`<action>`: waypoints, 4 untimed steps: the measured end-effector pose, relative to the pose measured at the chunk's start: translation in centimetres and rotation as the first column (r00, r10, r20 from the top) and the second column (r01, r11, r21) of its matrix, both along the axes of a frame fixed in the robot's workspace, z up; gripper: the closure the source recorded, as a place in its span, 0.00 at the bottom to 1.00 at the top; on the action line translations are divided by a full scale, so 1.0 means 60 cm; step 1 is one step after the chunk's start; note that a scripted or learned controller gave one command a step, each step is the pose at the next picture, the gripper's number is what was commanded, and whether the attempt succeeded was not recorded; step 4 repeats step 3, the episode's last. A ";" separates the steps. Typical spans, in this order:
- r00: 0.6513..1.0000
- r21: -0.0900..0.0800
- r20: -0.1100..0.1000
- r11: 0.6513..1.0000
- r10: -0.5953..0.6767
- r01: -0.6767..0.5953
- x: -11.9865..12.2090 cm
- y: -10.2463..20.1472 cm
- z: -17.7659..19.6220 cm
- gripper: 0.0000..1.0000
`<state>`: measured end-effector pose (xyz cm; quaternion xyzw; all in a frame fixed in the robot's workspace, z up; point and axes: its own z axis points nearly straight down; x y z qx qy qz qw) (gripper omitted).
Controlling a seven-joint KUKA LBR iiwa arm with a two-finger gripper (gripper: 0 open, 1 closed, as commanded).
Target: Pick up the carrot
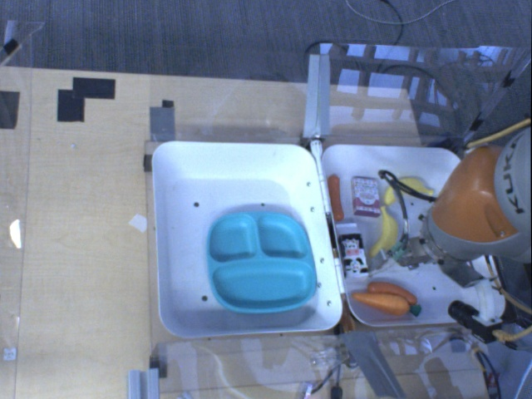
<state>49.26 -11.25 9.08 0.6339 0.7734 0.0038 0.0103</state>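
Landmark: the right bin (pixel 432 153), the white tray nearer the arm; every place below is given from it.
Carrot (pixel 382 303): lying flat on the floor of the right bin, in its near corner, leaf end pointing toward the arm's side.
Neighbour: a sausage (pixel 391 289) rests just behind the carrot, touching or nearly so.
Other contents: a banana (pixel 387 223) near the middle of the right bin, a small brown packet (pixel 365 195) and a small white carton (pixel 352 252) toward its left wall, a second sausage (pixel 334 195) along that wall.
Left of the right bin: a second white bin (pixel 174 223) holding a blue divided plate (pixel 262 260).
Arm (pixel 478 202): over the right bin's middle, wrist beside the banana.
Gripper (pixel 406 249): too cluttered to judge; I cannot tell its state.
Done: nothing of the pick shows; the carrot is not lifted.
Left: move toward the near corner, descend, grasp, raise.
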 end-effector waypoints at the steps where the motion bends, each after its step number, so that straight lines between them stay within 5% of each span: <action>1: 0.994 0.010 -0.009 0.994 -0.107 0.107 0.012 -0.030 -0.002 0.00; 2: 0.993 0.001 0.000 0.993 0.119 -0.119 0.002 -0.027 -0.001 0.00; 3: 0.997 0.003 -0.006 0.997 0.072 -0.072 0.048 -0.096 -0.002 0.00; 4: 0.997 0.003 -0.006 0.997 0.072 -0.072 0.048 -0.096 -0.002 0.00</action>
